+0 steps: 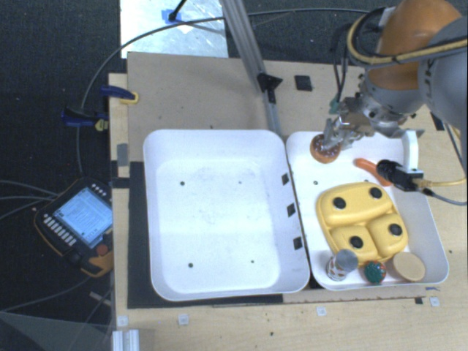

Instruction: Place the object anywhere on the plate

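Camera view: tool (pixel 330 139) over a brown disc (pixel 322 151), upper right – grip state unclear. Disc likely light, rigid – grasp across edges.

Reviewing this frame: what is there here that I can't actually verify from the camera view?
- Gripper: whether its fingers grip the small brown object beneath; they are too small and blurred, and overlap it.
- The brown object: identity unclear; the gripper covers its top.
- Three small items at the right bin's near edge, silver, green, tan: too small to identify.
- Yellow plate: dark spots on it are unclear.
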`<move>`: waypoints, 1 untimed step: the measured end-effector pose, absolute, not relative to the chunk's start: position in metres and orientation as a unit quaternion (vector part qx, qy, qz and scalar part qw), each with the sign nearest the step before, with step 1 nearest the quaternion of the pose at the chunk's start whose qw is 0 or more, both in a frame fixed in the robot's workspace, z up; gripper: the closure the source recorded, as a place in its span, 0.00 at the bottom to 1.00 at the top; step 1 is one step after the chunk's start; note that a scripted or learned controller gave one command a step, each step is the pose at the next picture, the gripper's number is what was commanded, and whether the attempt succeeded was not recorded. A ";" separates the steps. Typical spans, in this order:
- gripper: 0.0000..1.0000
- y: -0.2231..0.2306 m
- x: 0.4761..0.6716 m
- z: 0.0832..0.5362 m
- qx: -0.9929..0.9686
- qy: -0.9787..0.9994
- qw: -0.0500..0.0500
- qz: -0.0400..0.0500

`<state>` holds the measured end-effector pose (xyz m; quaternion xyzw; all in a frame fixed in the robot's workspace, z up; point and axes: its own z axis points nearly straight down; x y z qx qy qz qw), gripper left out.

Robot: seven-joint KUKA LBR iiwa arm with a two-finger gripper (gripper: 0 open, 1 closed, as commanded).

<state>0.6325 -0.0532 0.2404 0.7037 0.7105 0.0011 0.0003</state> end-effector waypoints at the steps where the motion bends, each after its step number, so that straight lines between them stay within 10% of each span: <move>1: 1.00 -0.010 0.608 0.236 0.704 0.710 -0.001 0.000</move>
